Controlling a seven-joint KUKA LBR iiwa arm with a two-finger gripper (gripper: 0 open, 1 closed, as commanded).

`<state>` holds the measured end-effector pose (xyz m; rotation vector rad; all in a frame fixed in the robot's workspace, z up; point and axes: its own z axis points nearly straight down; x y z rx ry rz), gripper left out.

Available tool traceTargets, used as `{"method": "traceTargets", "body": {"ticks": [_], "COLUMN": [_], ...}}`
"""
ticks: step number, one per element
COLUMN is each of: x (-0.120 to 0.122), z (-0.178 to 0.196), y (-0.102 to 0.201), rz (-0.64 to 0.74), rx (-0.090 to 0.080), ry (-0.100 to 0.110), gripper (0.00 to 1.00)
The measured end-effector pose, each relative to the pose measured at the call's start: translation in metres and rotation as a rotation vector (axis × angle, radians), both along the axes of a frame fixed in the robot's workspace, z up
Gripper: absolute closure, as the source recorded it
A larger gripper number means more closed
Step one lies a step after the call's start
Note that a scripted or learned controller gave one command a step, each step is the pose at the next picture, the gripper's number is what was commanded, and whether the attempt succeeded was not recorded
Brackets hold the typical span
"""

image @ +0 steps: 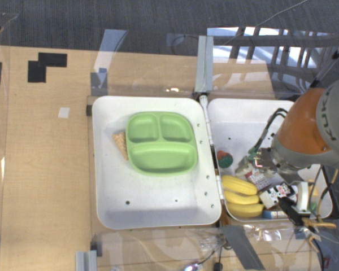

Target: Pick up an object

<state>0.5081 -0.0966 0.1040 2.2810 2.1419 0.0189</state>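
Observation:
The right bin [243,117] holds a bunch of yellow bananas [241,195] at its near left corner. A small red and green object [224,160] lies just beyond them by the bin's left wall. My gripper [264,176] hangs low over the near part of this bin, right beside the bananas, below the orange band [305,131] of the arm. Small white, red and dark items [274,193] lie under and around it. The arm hides the bin's right part.
In the left bin [107,208] sits a green divided plate [160,143], with a tan textured piece [120,144] against its left edge. A divider [212,157] separates the two bins. Cables run along the arm at the right.

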Motion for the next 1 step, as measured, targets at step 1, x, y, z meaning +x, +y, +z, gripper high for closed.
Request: {"method": "traceTargets", "body": {"ticks": [1], "x": [0.002], "z": [0.0118], "y": [-0.001], "rz": [-0.002], "rx": [-0.003], "ry": [-0.007], "gripper": [1.0]}}
